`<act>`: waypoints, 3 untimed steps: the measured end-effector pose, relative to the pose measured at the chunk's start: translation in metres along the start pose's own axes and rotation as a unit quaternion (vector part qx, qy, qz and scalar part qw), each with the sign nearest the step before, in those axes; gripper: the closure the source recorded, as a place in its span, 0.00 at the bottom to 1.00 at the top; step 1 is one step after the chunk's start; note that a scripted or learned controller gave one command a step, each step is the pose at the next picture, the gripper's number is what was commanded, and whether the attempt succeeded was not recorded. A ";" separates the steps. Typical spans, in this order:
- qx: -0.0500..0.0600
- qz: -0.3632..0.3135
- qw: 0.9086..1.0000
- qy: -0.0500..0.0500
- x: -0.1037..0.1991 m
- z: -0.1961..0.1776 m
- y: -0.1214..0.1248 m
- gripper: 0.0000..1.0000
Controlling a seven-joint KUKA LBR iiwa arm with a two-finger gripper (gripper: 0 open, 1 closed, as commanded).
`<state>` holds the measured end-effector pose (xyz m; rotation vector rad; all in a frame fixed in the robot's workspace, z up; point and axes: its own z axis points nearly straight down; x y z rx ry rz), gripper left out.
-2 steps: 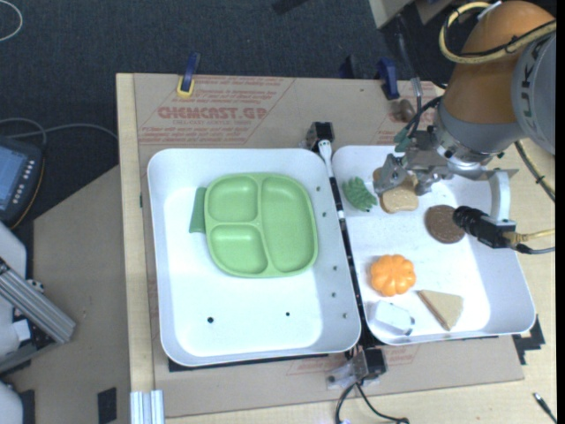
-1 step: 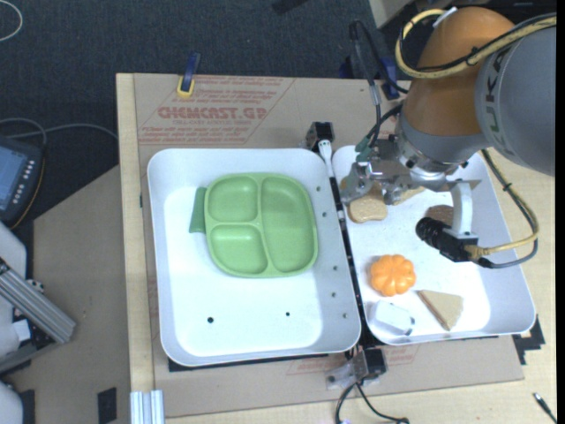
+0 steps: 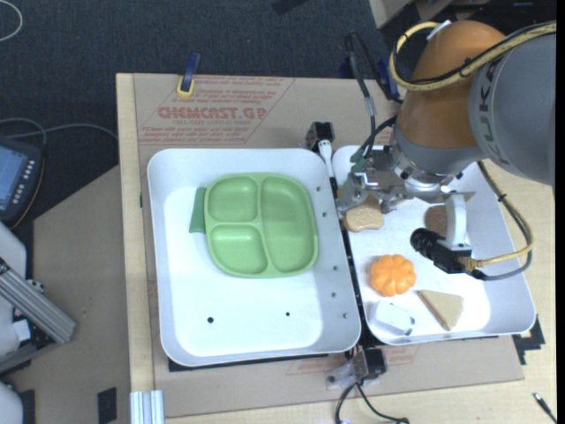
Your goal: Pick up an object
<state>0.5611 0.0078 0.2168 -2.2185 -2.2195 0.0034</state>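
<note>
Right now I have the gripper (image 3: 369, 194) low over the right bin (image 3: 508, 237), at its left wall, and the tan biscuit-like piece (image 3: 364, 220) lies just below it in the view, close enough that they may be touching. Its long axis runs roughly left to right across the bin. I cannot tell from this angle whether the gripper is apart or together; the wrist hides it. The orange pumpkin (image 3: 392, 274) sits nearer the camera, apart from the gripper, with a tan wedge (image 3: 442, 306) beside it. I judge a short drop onto the biscuit is the likeliest move
</note>
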 end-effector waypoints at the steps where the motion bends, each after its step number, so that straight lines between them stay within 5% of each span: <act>1: -0.002 0.000 1.000 0.000 -0.001 0.002 0.007 1.00; 2: -0.004 0.000 1.000 0.000 -0.005 -0.017 0.002 1.00; 3: -0.001 0.000 1.000 -0.001 0.002 0.002 0.012 1.00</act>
